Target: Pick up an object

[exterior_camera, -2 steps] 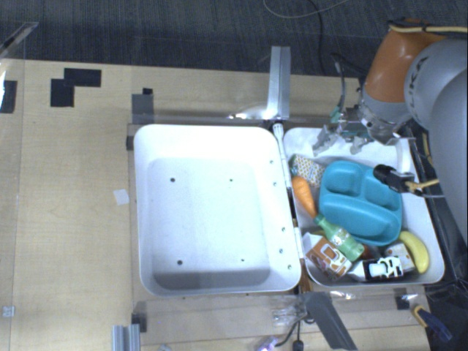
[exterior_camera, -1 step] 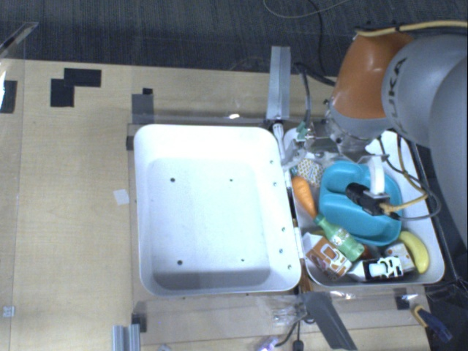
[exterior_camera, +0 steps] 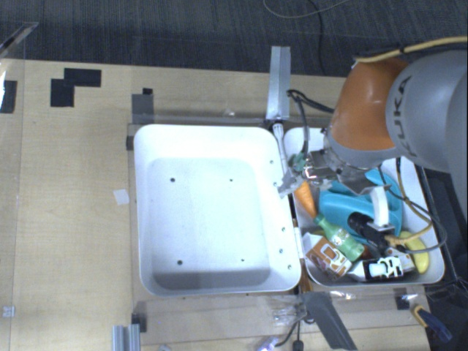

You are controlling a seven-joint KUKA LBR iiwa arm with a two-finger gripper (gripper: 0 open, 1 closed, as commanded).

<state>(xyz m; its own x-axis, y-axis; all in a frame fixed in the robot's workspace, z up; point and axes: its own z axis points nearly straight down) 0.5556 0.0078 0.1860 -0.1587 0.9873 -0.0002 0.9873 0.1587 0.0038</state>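
Arm (exterior_camera: 380, 112): hangs over right bin (exterior_camera: 433, 265).
Gripper (exterior_camera: 303, 168): at bin's left wall; opening impossible to tell.
Carrot (exterior_camera: 306, 198): just below gripper, long axis along wall.

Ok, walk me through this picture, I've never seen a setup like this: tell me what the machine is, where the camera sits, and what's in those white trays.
The one camera looks down from above the bench at a slant. The grey machine with the orange band is a robot arm reaching in from the right; its gripper hangs over the right bin. That bin holds a clutter: a blue plastic object, a green bottle, an orange piece, a brown packet and something yellow. The left bin sits beside it. I can't tell whether the gripper holds anything.
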